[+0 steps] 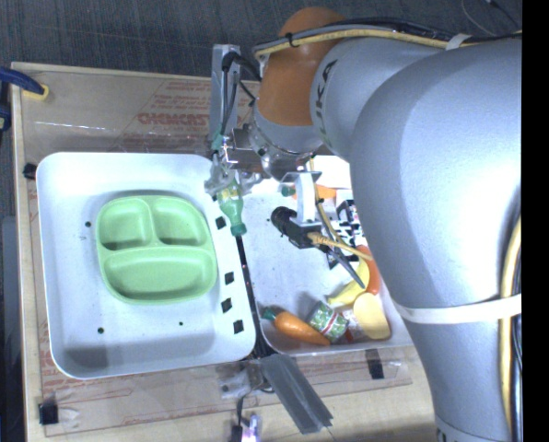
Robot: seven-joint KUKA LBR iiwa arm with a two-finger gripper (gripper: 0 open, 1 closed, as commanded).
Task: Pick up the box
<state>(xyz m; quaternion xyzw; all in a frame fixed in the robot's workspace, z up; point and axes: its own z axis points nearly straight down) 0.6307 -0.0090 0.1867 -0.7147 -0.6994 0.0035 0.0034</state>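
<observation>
On my feed both bins are plain white: the left bin [67, 339] holds a pale green plate [155, 247], the right bin [274, 274] an orange carrot [297, 328], a yellow fruit [371, 316] and a small can [328, 320] labelled green and white. The box [345, 212] looks white with black print, as far as I can tell, and the arm [422, 155] is grey with an orange band. The bench [118, 109] is tan with faded red lettering, its clamp [21, 83] blue.

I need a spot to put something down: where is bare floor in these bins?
In the left bin, the strip between the green plate and the bin's lower wall. In the right bin, a small patch beside the divider wall, above the carrot. Around the carrot and the yellow fruit it is crowded.
</observation>
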